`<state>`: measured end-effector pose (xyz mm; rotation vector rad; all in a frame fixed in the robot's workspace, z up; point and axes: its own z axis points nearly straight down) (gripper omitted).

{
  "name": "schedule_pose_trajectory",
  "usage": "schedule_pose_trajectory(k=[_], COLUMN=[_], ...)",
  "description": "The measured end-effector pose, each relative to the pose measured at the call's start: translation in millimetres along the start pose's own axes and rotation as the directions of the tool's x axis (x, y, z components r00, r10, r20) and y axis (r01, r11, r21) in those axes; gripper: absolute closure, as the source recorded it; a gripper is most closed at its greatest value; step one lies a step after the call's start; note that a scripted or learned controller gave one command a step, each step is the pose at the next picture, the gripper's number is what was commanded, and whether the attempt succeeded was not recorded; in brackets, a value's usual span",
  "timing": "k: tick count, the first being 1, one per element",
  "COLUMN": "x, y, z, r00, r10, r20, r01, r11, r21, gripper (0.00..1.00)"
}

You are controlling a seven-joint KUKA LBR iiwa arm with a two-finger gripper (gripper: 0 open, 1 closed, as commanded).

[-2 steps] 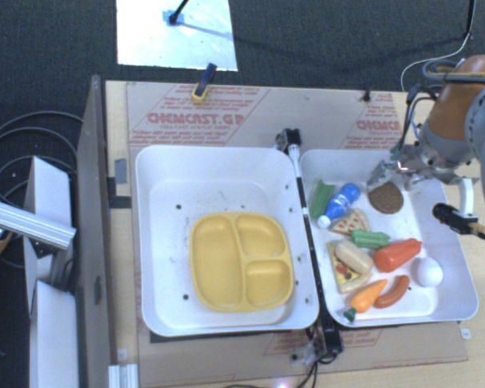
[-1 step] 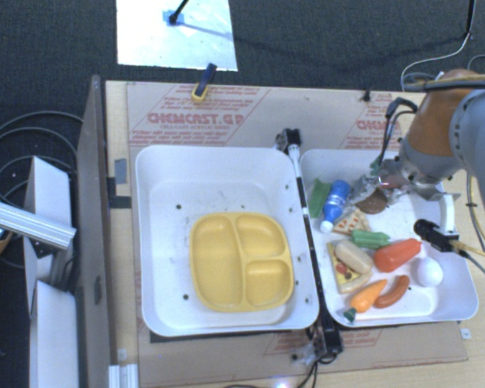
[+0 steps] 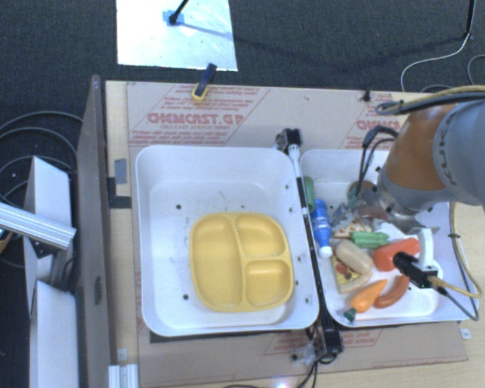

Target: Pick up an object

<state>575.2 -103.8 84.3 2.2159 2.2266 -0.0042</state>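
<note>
Pincer (image 3: 357,203) low in right bin (image 3: 331,166), among toy food near bin's middle; finger spread cannot be told, grasp unclear. Bench (image 3: 226,111) carries both bins. Left bin (image 3: 170,168) holds yellow divided tray (image 3: 241,259). Right bin: blue bottle (image 3: 320,222) along left wall, long axis running near-to-far; green pepper (image 3: 369,238) lying crosswise beside pincer; sandwich (image 3: 352,259) below it; orange carrot (image 3: 365,296) slanted, tip toward near-left corner; red sausage (image 3: 390,291) slanted alongside carrot.
</note>
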Motion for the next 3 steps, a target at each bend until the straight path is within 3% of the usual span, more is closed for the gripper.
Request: schedule_pose_trajectory(k=[1, 2, 3], x=[3.1, 3.9, 92.5], y=[-36.3, -33.8, 8.7], z=[0.1, -10.5, -106.3], r00=[1.0, 1.0, 1.0], r10=[0.006, 0.004, -0.01], r20=[0.0, -0.001, -0.005], r01=[-0.006, -0.004, 0.01], r11=[1.0, 1.0, 1.0], r21=[-0.001, -0.006, -0.015], gripper=[0.0, 1.0, 1.0])
